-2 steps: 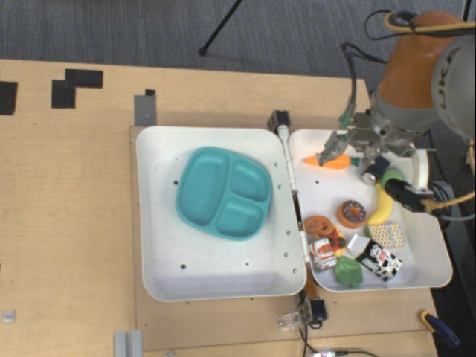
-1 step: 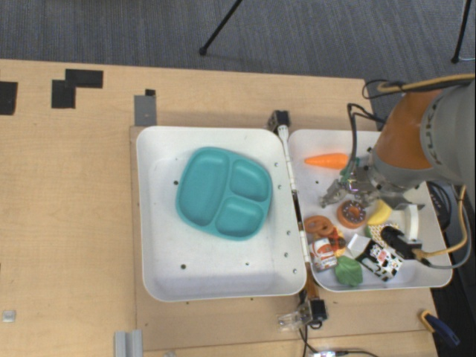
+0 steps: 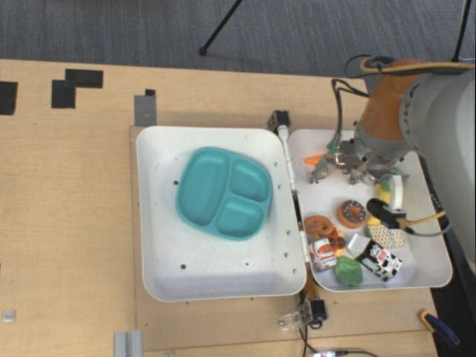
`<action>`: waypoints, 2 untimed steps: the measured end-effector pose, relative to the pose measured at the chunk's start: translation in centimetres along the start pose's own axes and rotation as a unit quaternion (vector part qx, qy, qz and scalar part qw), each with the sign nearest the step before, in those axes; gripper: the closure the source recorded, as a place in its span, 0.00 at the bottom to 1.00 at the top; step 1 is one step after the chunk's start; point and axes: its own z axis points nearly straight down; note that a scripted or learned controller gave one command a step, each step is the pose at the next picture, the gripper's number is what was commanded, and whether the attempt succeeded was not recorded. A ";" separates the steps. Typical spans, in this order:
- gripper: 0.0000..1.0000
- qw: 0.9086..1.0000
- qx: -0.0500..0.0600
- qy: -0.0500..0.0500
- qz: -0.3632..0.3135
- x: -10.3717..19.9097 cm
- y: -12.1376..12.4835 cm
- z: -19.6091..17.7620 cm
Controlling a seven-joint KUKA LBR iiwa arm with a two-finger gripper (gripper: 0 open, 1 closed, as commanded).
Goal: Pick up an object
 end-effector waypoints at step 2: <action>1.00 1.000 -0.004 -0.001 0.001 -2.5 -6.8 -1.3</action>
